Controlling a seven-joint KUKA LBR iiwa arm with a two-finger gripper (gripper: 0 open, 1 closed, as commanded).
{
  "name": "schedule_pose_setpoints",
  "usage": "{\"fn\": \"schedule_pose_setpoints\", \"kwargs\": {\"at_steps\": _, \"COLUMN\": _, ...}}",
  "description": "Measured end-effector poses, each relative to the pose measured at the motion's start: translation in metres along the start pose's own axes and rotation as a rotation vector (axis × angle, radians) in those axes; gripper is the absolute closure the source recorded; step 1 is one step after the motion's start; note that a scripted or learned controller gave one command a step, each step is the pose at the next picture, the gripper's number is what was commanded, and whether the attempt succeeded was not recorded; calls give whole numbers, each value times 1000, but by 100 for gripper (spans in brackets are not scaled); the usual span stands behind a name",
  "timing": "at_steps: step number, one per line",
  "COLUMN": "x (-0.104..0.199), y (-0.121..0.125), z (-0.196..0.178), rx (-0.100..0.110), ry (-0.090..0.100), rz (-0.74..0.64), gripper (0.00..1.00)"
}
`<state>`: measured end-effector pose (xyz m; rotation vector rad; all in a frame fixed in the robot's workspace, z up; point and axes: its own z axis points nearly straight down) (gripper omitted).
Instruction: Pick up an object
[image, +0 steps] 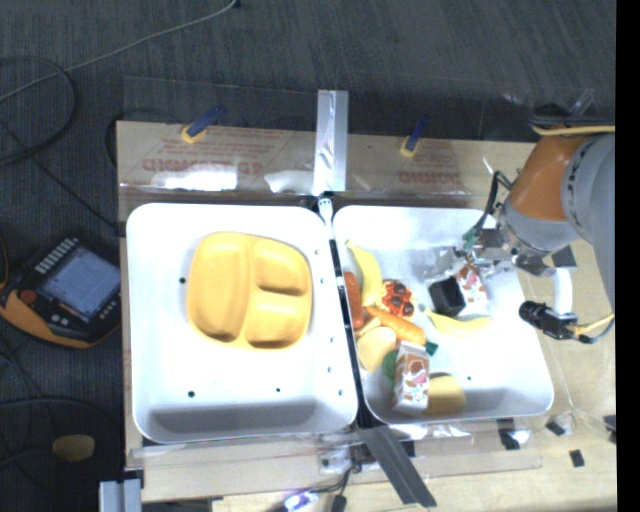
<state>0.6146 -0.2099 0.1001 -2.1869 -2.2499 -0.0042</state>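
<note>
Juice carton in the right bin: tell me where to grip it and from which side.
Grip the juice carton across its narrow flat sides near the middle, coming from above. It lies tilted against the front wall of the right bin, with toy food crowding its left, so probably only the top is free.

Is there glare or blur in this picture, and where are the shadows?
In the camera view, glare washes out the right bin floor and the plastic sheet; the gripper area looks soft and hard to read; the yellow tray casts only a faint shadow.

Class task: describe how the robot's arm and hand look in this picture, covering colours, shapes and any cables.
The arm is rounded and grey with an orange band. The hand is a small metallic cluster with black parts, and thin dark cables loop beside it.
</note>
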Motion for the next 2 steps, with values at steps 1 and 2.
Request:
{"fn": "schedule_pose_setpoints", "kwargs": {"at_steps": 1, "x": 0, "y": 0, "z": -9, "rx": 1, "ry": -3, "rz": -2, "gripper": 100}}
{"fn": "schedule_pose_setpoints", "kwargs": {"at_steps": 2, "x": 37, "y": 29, "z": -94, "rx": 2, "ry": -7, "rz": 90, "gripper": 100}}
